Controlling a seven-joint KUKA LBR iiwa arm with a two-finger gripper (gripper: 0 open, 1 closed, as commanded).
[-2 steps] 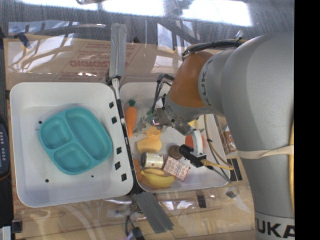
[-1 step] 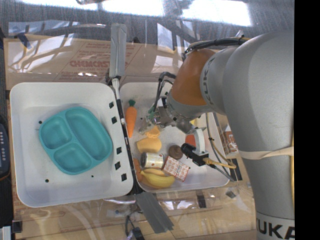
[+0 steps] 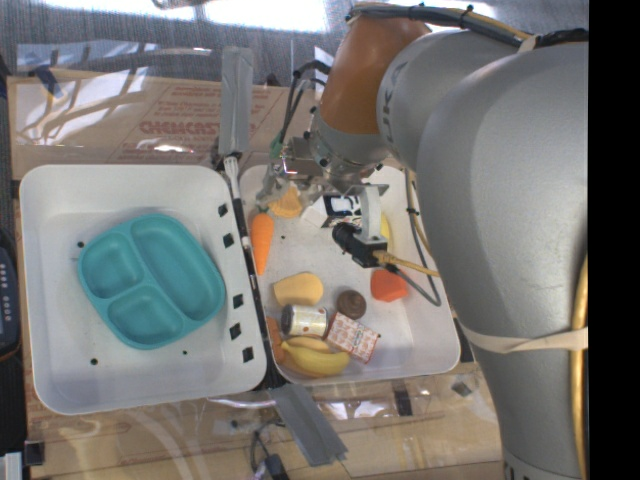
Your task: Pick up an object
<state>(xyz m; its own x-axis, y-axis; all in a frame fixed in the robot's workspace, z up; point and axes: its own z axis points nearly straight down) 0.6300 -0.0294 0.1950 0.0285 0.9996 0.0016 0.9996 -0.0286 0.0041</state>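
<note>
**Crowded bin, end effector low over a small piece at the far corner**

Nearest us in the right bin [image 3: 440, 353], a smooth curved banana [image 3: 315, 358] lies along the front wall. It touches a shiny metal can [image 3: 304, 320] lying on its side and a flat printed packet [image 3: 353, 338]. Just behind these sit a small brown disc [image 3: 350, 303], a rounded yellow lump [image 3: 299, 288] and a glossy orange-red lump [image 3: 389, 286]. Further back, a tapered carrot [image 3: 261, 242] lies along the bin's left wall. The left bin [image 3: 60, 198] holds a teal divided plate [image 3: 150, 278], seemingly plastic with soft rounded edges.

At the far end, the end effector [image 3: 296, 176] hangs low over a pale orange piece [image 3: 288, 204]. We judge this piece the likeliest pick. It lies in the far left corner of the right bin, just beyond the carrot's thick end. We cannot tell whether the end effector is open or closed, nor whether it touches the piece.

The risk we see lies in the tight corner. The piece is small and rounded, close to both wall and carrot. A grasp could catch the wall, shove the carrot, or squeeze the piece out sideways.
</note>
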